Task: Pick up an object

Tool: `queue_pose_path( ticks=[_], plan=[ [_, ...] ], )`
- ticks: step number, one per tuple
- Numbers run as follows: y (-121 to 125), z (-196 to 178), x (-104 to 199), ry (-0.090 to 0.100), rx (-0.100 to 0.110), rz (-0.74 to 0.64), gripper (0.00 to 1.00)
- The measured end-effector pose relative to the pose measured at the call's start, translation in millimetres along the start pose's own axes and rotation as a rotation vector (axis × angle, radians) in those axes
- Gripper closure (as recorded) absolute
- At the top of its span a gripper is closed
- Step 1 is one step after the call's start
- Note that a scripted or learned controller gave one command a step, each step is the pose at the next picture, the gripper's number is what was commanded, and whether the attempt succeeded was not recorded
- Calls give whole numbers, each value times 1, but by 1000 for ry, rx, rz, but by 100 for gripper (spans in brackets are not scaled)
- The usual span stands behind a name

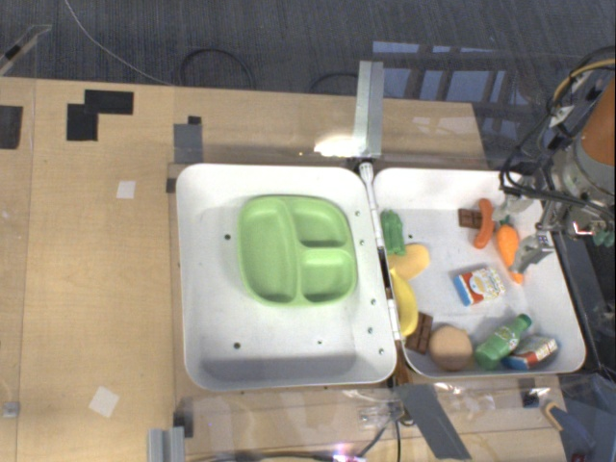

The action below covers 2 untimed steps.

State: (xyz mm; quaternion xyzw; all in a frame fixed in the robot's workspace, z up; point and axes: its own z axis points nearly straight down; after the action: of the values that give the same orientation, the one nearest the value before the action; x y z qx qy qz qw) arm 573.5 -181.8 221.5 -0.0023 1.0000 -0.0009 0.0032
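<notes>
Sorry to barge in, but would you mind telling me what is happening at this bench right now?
A robot arm reaches in from the right, its hand low over the right bin, close beside a toy carrot. Nothing can be seen in its grasp. That bin also holds a green bottle, a small carton, a banana and other toys. The left bin holds a green divided plate.

The divided tray (294, 249) is seated in the left bin (207, 354). The right bin (433, 186) holds the carrot (507, 243) toward its rear right, the carton (479, 285) at centre, and the bottle (503, 341) beside the round object (450, 346) along its front edge.
</notes>
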Motion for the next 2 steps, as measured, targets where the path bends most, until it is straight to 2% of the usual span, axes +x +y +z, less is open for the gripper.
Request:
queue_pose_path(
  ticks=[1, 2],
  plan=[
    [2, 121, -31, -10, 1, -215, 0],
    [5, 123, -6, -27, 9, -177, 0]
  ],
)
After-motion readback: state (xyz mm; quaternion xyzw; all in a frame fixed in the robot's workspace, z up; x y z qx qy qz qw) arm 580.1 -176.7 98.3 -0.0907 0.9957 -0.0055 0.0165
